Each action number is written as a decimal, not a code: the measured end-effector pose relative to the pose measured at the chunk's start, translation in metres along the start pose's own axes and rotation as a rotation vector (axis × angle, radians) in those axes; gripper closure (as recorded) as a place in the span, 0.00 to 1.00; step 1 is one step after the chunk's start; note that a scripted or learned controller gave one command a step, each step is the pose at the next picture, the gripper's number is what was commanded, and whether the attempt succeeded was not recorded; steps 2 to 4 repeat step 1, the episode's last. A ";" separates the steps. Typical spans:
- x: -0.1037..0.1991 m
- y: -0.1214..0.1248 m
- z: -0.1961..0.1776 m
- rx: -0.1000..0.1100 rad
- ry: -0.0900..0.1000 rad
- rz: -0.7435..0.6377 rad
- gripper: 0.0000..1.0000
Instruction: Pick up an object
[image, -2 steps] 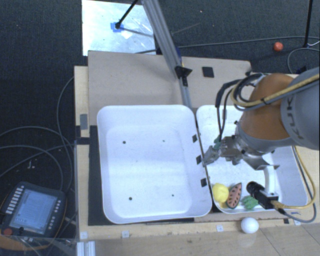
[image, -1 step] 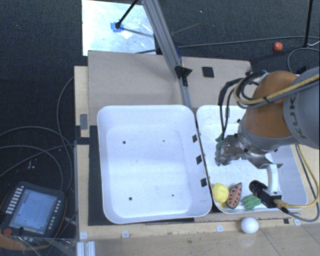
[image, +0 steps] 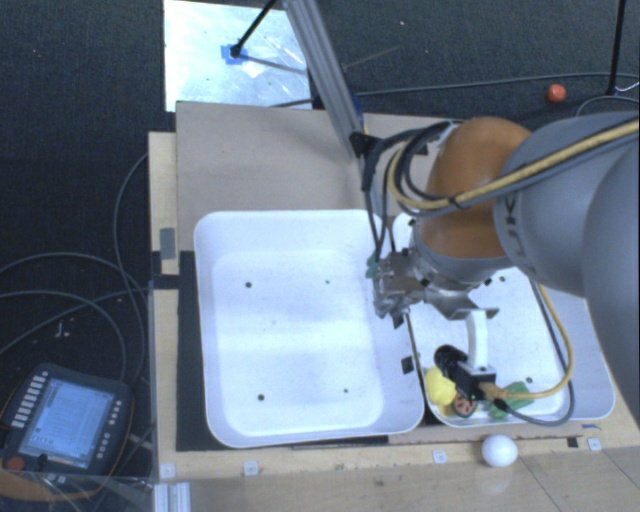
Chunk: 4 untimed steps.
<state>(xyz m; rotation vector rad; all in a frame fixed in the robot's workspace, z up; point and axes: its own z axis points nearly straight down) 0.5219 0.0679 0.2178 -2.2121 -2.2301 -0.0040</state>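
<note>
Pick not yet done, judging by layout: nothing seen lifted or carried. Robot's gripper (image: 398, 298) low, just past the right rim of the view-left bin (image: 205, 300), about midway along that rim, under the grey-and-orange wrist. Spread or pressed together: cannot tell, too much arm in the way, so no claim of anything pinched. Candidate objs all lying beyond that bin's front-right corner, inside the view-right bin (image: 588, 372): yellow obj (image: 437, 384) closest to the corner, small brown-red piece (image: 462, 405) just beside it on the side away from the corner, green piece (image: 517, 389) further out again. All three apart from the gripper, toward the front, so prob. left to do: line up over one, go down, close, lift, i.e. nearly the whole job. Inside the view-left bin: bare white floor w/ a few small dark dots. White ball (image: 498, 450) on the bench (image: 300, 470), outside both bins, off the same front-right corner, nr the bench's front edge. Surface: pale bench top, tan board (image: 270, 160) behind the view-left bin. Room: dark carpet (image: 80, 150) all round, loose cables, teach pendant (image: 60, 420) w/ lit screen off the bin's front-left corner, small orange ball (image: 556, 93) on the floor well behind and to the right.
</note>
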 end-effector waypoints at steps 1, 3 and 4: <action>0.032 -0.020 0.088 0.008 -0.003 0.006 1.00; 0.032 -0.020 0.088 0.008 -0.003 0.006 1.00; 0.032 -0.020 0.088 0.008 -0.003 0.006 1.00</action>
